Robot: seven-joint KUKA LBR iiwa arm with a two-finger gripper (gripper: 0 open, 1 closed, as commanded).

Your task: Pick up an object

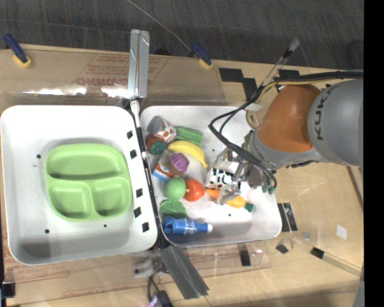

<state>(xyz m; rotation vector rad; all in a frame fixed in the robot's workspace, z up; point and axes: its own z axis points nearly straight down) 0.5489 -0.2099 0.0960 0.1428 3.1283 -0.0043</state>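
Tool (232, 185) is low inside the right bin (264, 220), in its right half, approx midway btw the far and near edges. The arm (288, 123) comes in over the bin's right edge.

Closest thing to grab looks like a small orange piece (235, 202). It sits right under/just beside the tool on the near-edge side, touching or almost touching; can't tell which. Long axis seems to run roughly left-right along the near edge, but it's small and partly hidden, so low confidence.

Other things lie w/ more gap, all toward the bin's left edge: red tomato (193, 189) and green ball (175, 188) side by side, banana (187, 151) further toward the far edge, blue bottle (185, 226) lying flat along the near edge by the near-left corner.

Tool state: can't tell how far open it is, nor whether it has hold of anything, since wrist and cables cover that spot.

My guess: the next move turns on a slight shift toward the near edge to centre over the orange piece.

Left bin (19, 133) has only a green tray (86, 178), well apart from the tool.
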